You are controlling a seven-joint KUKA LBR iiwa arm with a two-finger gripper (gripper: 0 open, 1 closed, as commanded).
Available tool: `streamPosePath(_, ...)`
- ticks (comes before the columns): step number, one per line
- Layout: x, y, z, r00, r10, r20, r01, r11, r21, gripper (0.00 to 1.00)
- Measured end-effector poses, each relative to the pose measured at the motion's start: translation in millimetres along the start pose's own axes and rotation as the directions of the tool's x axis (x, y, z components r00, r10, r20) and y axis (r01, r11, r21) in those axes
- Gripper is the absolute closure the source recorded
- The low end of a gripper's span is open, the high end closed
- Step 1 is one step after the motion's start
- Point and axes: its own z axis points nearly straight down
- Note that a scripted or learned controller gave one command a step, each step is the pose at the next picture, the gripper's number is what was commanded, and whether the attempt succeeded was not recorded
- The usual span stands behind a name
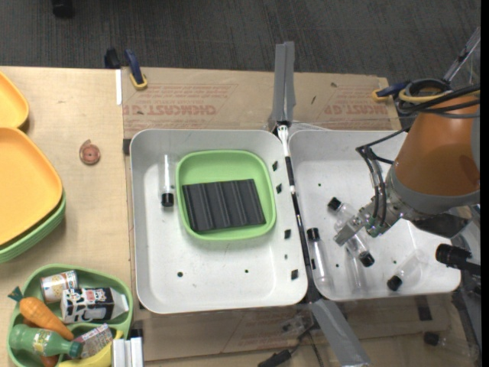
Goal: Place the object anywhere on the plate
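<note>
Gripper [353, 232] low among right bin's [428, 285] vials [361, 222], perhaps touching one.

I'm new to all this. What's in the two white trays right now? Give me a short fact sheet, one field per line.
left bin: holds a green plate and one clear vial beside it
on the plate: a dark ribbed mat
right bin: several clear vials with black caps, scattered
gripper: low in the right bin, among the vials
arm: grey and orange, reaching in from the right

One fixed overhead camera looks down slantwise on both bins [221, 297].
</note>
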Motion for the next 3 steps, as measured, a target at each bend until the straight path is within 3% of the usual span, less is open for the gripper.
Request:
streamPosePath(1, 11.8, 44.8, 0.1, 0.987, -0.161, 0.000, 0.161, 0.987, 0.000, 1.00)
streamPosePath(2, 28.7, 57.6, 0.2, 0.951, -0.308, 0.000, 0.308, 0.951, 0.001, 1.00)
streamPosePath(3, 28.7, 57.6, 0.2, 0.951, -0.308, 0.000, 0.308, 0.951, 0.001, 0.00)
